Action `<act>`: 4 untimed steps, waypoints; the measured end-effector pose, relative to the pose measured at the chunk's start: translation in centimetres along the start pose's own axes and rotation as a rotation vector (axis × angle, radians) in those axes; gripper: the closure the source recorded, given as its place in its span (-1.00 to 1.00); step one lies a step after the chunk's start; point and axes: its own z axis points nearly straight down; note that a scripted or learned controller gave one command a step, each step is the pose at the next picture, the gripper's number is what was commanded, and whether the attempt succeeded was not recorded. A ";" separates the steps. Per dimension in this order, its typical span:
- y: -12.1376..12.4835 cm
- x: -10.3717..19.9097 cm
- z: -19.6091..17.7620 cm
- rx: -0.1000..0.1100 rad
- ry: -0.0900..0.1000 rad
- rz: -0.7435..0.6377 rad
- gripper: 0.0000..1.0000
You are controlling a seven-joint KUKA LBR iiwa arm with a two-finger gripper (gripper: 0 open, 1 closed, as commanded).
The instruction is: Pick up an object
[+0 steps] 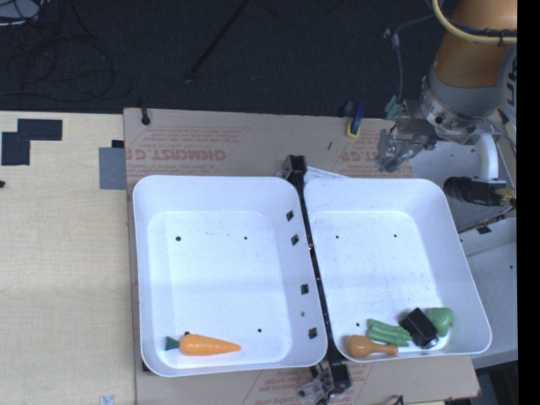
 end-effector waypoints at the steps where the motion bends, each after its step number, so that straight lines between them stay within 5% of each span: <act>1: -1.1 4.2 -1.9 0.002 -0.001 0.003 1.00; 2: 0.0 4.9 -0.9 0.002 -0.002 0.005 1.00; 4: 0.0 16.2 0.8 0.004 -0.001 0.002 1.00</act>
